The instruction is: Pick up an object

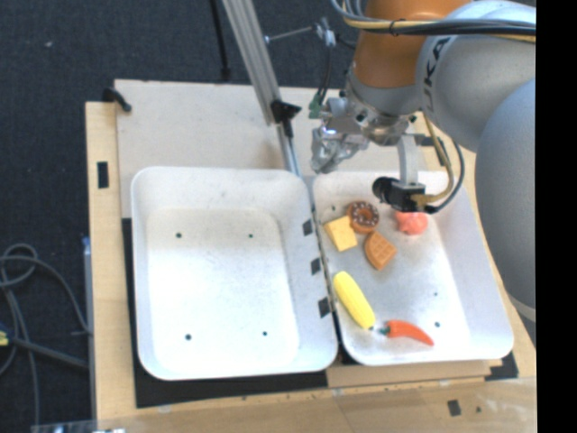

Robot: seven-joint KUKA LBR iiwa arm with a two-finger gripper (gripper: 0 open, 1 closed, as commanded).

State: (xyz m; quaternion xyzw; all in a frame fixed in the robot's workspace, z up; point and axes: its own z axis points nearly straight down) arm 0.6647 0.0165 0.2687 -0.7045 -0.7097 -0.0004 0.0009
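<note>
The end effector [330,154] hung over the right bin's [469,318] far rim, grip state unclear; approach step. Next: descending onto the cheese [341,234] or donut [363,216].

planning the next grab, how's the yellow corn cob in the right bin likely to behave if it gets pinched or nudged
The corn cob looks long and rounded, so a nudge from the side would probably set it rolling. It appears to be a moulded toy, likely stiff and light for its size. Its glossy skin may slip unless pinched across the narrow middle. The carrot lies close by its lower end and could get knocked.
</note>
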